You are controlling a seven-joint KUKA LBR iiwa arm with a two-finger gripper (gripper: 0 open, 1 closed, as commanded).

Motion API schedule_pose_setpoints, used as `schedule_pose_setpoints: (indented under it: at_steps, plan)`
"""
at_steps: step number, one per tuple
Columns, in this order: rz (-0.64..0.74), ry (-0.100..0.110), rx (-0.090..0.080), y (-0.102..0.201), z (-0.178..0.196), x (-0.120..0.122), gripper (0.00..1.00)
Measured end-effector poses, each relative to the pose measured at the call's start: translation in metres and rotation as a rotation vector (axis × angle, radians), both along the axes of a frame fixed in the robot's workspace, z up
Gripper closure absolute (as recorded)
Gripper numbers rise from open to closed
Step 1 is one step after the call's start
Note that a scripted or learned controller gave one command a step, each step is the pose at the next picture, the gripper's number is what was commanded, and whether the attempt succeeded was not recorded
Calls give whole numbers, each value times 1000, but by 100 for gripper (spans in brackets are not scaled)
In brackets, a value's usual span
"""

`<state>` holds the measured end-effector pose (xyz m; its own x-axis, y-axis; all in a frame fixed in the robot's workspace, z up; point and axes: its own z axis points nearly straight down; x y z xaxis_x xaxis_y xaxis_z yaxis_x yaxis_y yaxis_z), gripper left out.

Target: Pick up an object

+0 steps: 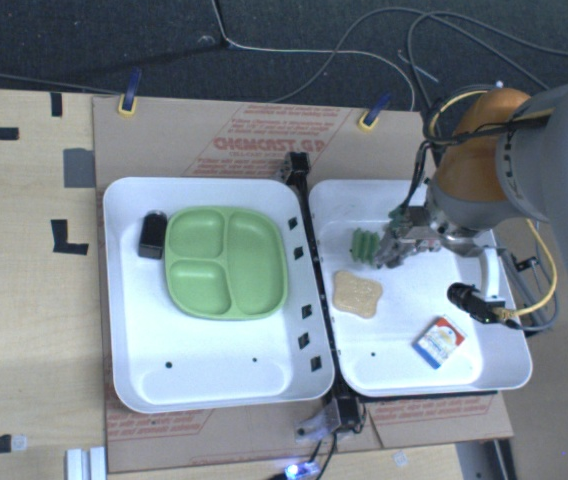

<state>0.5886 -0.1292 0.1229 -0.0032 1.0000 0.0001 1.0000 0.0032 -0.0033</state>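
Green ridged object (365, 246) lies upright-elongated beside jaws (392, 250).

Reaches in from the right, grey arm (539, 153) bent downward, orange band (474, 148) above the wrist. Gripper (396, 248) low, pointing left; blurred, dark and small at the tip.
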Motion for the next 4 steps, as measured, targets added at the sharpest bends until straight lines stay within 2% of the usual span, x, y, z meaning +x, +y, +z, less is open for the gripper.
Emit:
schedule_pose_setpoints:
  at_steps: [2,3,4]
  plan:
    - [-1,-7,0,9,86,0,100]
    - [-1,-10,-1,11,150,0,100]
    - [2,-2,1,59,149,-13,100]
